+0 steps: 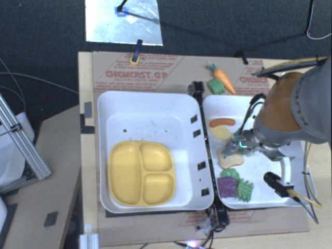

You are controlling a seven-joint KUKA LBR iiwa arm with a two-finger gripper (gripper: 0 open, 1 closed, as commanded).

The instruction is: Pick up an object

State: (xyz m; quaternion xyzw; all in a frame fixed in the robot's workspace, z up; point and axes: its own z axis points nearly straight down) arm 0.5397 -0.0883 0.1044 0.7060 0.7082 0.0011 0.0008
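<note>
Toys: six are showing, five lying in the right bin (290,200), one outside it. Going near to far in that bin: one purple toy (226,186) and one green toy (244,189) are sitting side by side at the near edge; one tan piece (231,161) is lying just beyond them; one pale yellow piece (220,133) is resting farther back, touching one red sausage (222,122).

Claw (231,148), one: it is reaching in from the right on the grey arm and hanging over the tan piece, near the pale yellow one. How far it is standing open, and whether it is touching or holding anything, cannot be told.

Left bin (150,105), one: it is holding one yellow tray (140,172) with three compartments, sitting toward the near side.

Beyond the bins, one carrot (223,78) with green leaves is lying on the cardboard (155,69), and one small blue and yellow item (136,53) is lying at its far edge.
</note>
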